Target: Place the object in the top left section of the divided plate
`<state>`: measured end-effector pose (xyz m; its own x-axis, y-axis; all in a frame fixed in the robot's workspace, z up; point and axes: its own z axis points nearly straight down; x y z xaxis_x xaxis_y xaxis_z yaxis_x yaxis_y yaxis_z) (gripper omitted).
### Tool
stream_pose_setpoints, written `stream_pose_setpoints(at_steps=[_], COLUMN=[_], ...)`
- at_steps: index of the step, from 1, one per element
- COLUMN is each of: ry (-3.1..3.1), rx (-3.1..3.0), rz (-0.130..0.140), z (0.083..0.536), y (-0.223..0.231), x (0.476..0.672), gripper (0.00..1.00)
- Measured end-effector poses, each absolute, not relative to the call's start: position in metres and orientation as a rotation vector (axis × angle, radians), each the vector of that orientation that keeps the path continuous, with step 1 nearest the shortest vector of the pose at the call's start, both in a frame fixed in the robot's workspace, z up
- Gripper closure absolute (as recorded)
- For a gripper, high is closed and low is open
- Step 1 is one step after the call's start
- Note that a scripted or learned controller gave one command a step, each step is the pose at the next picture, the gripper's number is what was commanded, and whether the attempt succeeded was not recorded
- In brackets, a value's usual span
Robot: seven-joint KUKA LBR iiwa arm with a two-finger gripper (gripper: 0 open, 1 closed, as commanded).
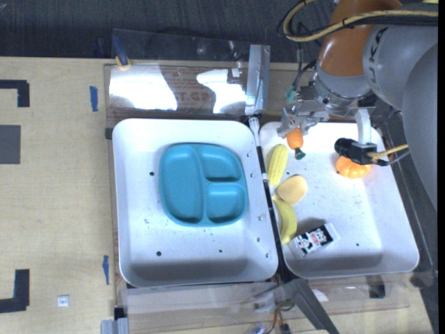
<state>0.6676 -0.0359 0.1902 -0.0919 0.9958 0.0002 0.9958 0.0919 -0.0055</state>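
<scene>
A blue divided plate (203, 184) lies in the left bin (132, 242), with one long section on its left and two smaller ones on its right. My gripper (296, 129) hangs over the back left corner of the right bin (368, 249). It is shut on a small orange carrot-like piece with a green tip (295, 140), which sits between the fingertips. The plate is well to the left of the gripper, across the wall between the bins.
Along the right bin's left wall lie a yellow corn cob (277, 164), a tan potato-like piece (291, 189) and a banana (286, 219). A small black-and-white carton (313, 239) lies near the front. An orange fruit (352, 168) sits under the wrist.
</scene>
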Motion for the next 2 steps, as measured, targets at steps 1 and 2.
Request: stream_pose_setpoints(at_steps=[1,2], ry=[-2.375,-2.371], rx=[-2.047,-2.055], rz=[0.003,0.005], z=[0.1805,0.1813], y=[0.0779,0.0734], x=[0.6665,0.6672], gripper=[1.00,0.00])
